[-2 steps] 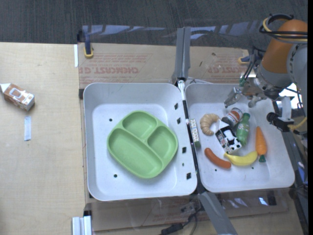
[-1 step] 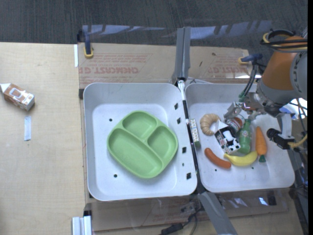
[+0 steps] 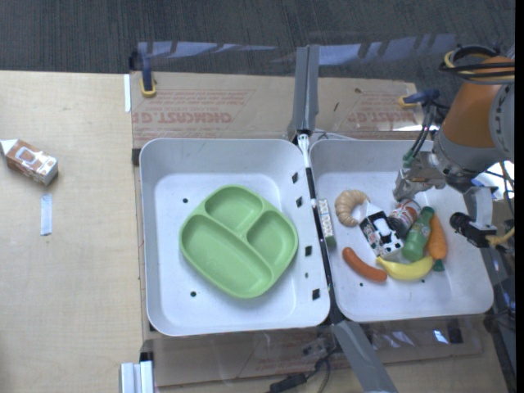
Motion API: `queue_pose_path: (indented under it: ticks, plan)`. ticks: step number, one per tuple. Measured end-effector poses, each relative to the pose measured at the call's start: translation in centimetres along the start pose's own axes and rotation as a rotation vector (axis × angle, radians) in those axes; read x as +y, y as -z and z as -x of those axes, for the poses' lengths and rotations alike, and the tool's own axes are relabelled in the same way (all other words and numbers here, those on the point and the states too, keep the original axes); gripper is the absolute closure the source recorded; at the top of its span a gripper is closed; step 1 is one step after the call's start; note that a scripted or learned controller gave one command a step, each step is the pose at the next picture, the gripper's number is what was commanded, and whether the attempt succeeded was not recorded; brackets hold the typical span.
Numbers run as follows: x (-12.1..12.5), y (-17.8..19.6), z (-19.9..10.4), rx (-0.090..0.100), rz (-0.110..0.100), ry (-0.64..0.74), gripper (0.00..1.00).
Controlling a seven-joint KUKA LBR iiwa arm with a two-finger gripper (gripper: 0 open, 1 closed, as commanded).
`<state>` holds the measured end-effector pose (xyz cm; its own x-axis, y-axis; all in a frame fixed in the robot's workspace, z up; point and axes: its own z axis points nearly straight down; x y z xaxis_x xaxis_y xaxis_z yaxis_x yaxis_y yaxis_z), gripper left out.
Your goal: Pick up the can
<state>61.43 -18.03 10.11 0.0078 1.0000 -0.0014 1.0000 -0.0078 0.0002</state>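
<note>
The can (image 3: 404, 218), small with a red and white label, lies tilted in the right bin (image 3: 360, 158), wedged between a black-and-white box (image 3: 377, 230) and a green bottle (image 3: 417, 237). My gripper (image 3: 407, 187) hangs just behind and above the can, reaching in from the upper right under the orange band of the arm. Nothing shows between it and the can.
Around the can lie a croissant (image 3: 352, 206), a carrot (image 3: 438, 238), a banana (image 3: 407, 268) and a red sausage (image 3: 364, 264). The left bin (image 3: 164, 178) holds a green divided plate (image 3: 239, 241). A small carton (image 3: 31, 162) sits on the bench at far left.
</note>
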Motion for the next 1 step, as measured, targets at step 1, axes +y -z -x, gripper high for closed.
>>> queue_pose_path:
  ticks: [1]
  plan:
    - [-0.01,0.00,0.02,0.000,0.000,0.000,0.00]
